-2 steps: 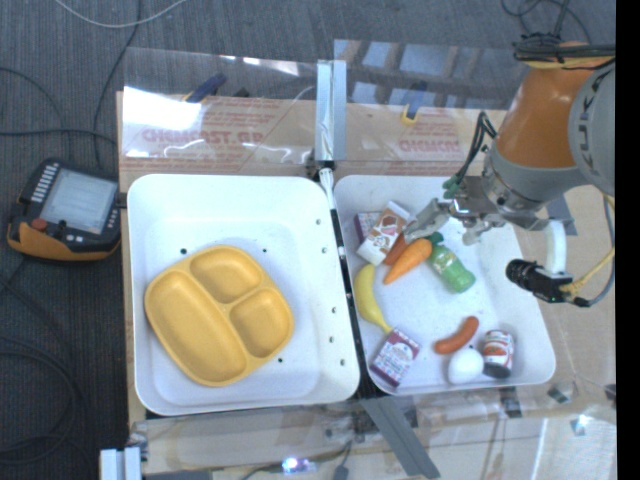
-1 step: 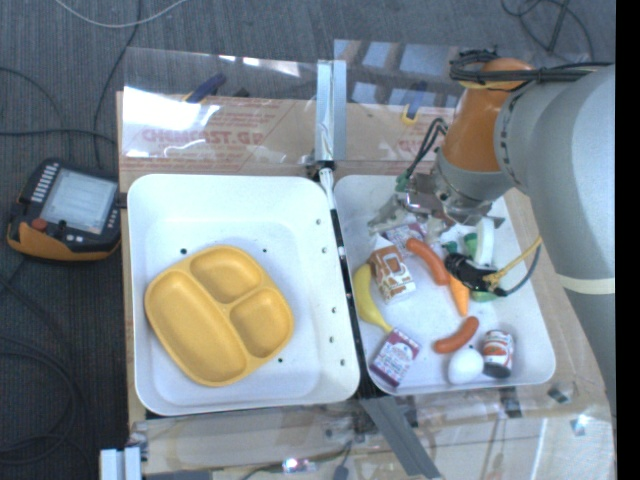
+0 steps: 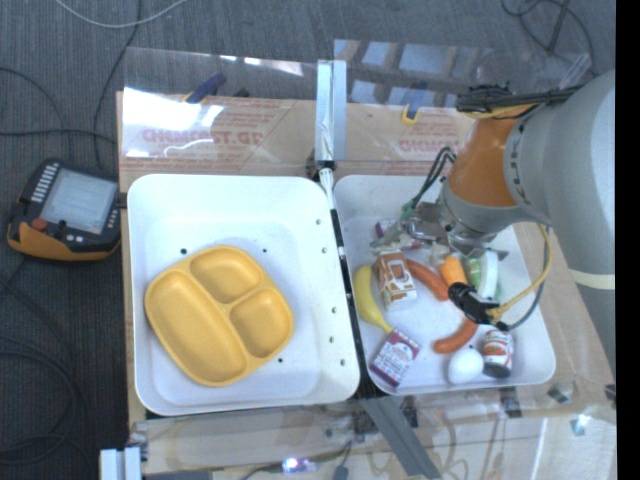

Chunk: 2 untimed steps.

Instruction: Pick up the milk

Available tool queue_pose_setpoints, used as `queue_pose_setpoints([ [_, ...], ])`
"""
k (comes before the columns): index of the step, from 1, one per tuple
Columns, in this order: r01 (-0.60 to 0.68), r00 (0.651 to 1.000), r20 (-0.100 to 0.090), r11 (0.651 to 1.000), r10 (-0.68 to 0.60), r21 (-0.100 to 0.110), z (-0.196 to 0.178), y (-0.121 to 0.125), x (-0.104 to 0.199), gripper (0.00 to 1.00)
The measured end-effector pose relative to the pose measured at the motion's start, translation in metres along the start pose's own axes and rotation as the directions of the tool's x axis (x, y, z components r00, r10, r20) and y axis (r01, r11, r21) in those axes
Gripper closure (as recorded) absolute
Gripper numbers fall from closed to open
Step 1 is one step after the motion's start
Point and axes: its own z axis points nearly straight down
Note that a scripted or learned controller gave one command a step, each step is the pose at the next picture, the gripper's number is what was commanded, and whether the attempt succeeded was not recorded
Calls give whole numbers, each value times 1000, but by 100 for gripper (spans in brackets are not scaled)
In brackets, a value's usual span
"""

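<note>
Now the grey arm's gripper point(image 3: 462, 251) is hovering over the right white bin point(image 3: 535, 363); whether it is gripping anything, I cannot tell. Just left, the small brown-and-white milk carton point(image 3: 394, 279) is lying beside a yellow banana point(image 3: 368, 300).

Fig.: Two bins side by side on bench, arm entering from right.

L bin point(image 3: 150, 368) held a three-compartment tray point(image 3: 218, 313), set twd its front-left. R bin point(image 3: 540, 363) held the loose items: banana point(image 3: 368, 303) along its left wall; milk carton point(image 3: 394, 278) just right of banana; a second small carton point(image 3: 395, 356) in front of both, nr front-left corner. Right of milk lay a carrot point(image 3: 430, 280); a sausage point(image 3: 455, 336) in front of that; egg point(image 3: 465, 366) and small jar point(image 3: 497, 351) side by side at front-right. Arm's wrist point(image 3: 480, 193) hung over back of R bin, behind milk & carrot. Handheld controller point(image 3: 65, 213) lay on floor left of L bin.
</note>
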Motion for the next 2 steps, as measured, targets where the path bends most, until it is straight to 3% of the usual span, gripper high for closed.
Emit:
queue_pose_setpoints([
  [1, -1, 1000, -4, 1000, 1, -2, -9, 1, 2, 100],
  [2, -155, 988, 10, 987, 155, 27, -105, 18, 64, 100],
])
